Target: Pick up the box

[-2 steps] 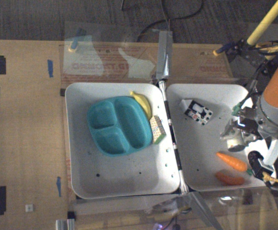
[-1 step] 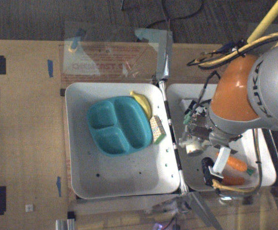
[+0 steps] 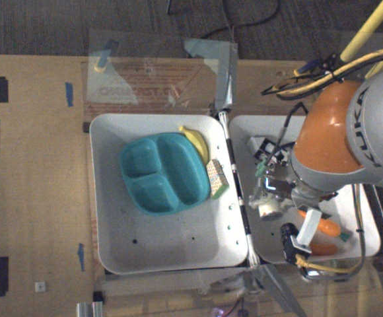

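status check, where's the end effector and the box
End effector low over right white bin, near carrots. Small patterned box in left white bin, wedged against teal divided plate, beside yellow banana.

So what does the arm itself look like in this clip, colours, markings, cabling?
The arm is glossy grey with a wide orange band above the wrist and dark KUKA lettering on the grey shell. Yellow and black cables loop beside it. The gripper end is a cluster of dark and white parts with thin black wires.

Grey arm [image 3: 376, 117] w/ orange band, black "KUKA" lettering, yellow & black cables, white-black parts nr wrist.
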`<action>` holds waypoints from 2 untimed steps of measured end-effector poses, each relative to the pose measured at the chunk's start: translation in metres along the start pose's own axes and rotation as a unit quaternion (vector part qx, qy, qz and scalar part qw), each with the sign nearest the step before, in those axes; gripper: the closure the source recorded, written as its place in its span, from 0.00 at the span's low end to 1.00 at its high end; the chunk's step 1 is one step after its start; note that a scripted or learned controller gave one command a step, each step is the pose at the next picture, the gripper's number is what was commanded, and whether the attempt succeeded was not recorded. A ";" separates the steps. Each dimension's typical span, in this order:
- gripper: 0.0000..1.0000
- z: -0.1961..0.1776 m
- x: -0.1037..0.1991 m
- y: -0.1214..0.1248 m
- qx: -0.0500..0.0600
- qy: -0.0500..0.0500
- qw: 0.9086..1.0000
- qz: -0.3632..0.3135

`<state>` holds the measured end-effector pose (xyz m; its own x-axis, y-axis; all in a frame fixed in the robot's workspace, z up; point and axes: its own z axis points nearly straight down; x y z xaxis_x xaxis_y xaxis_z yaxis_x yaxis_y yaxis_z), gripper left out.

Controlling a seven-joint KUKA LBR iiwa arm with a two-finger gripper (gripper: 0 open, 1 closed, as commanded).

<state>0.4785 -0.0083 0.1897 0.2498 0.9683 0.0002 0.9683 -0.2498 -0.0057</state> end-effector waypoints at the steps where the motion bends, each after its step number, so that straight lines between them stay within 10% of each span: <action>1: 1.00 -0.032 -0.100 0.027 -0.003 -0.001 0.999 -0.052; 2: 1.00 0.003 -0.033 0.009 -0.001 0.000 1.000 -0.006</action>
<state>0.4791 -0.0422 0.1869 0.2383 0.9712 0.0002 0.9712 -0.2383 -0.0039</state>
